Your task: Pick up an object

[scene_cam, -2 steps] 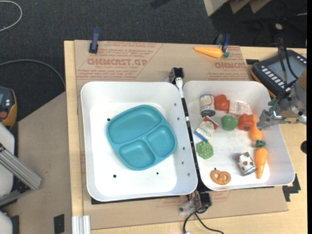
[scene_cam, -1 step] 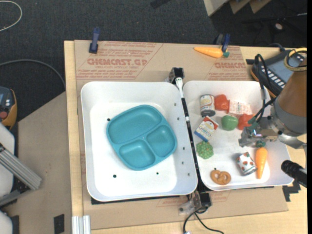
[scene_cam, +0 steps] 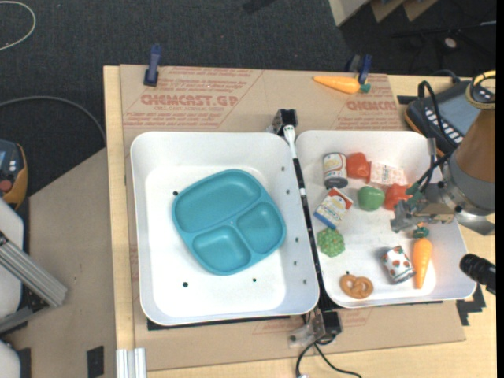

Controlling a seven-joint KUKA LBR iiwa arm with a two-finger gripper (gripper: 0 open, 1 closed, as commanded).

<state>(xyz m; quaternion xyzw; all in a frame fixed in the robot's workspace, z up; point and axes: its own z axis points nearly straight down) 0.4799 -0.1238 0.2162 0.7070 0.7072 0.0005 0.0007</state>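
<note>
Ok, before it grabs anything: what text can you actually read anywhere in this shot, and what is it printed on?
"CHEMCAST G P", red print, reads on the brown board behind the left bin.
The same red print, partly cut off, sits behind the right bin by the orange carrot.
Smaller red lines under both: too blurred to read.
Labels on the can, carton and packets: too small to read.

Blue clamp [scene_cam: 152, 64] on bench edge, orange carrot [scene_cam: 337, 83] outside the bins, black cable [scene_cam: 24, 24] on floor
</note>
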